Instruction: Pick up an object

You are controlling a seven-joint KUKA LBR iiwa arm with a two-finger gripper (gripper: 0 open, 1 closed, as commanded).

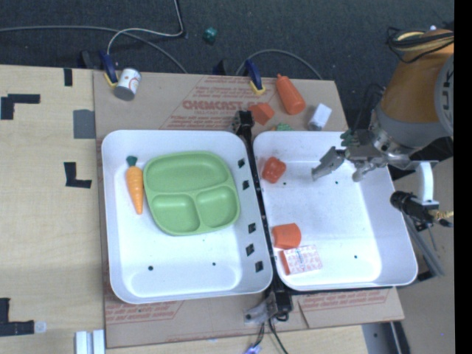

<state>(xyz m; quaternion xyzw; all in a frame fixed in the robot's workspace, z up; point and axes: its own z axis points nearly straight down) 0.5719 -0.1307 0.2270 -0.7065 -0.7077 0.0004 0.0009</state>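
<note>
My gripper (pixel 341 169) hangs over the upper right part of the right bin (pixel 383 271), fingers spread apart with nothing between them. In that bin lie an orange block (pixel 273 169) near the top left, another orange block (pixel 287 235) lower down, and a red-and-white packet (pixel 301 259) at the bottom. The gripper is to the right of the upper orange block, well apart from it. The left bin (pixel 118 257) holds a green divided plate (pixel 192 192) and a toy carrot (pixel 134 184) beside the plate's left edge.
Outside the bins on the cardboard lie an orange bottle-like toy (pixel 290 94), a small orange piece (pixel 263 113), a white cube (pixel 320 115) and a small can (pixel 128 82). Black clips run along the divider between the bins (pixel 254 198). Cables cross the dark floor behind.
</note>
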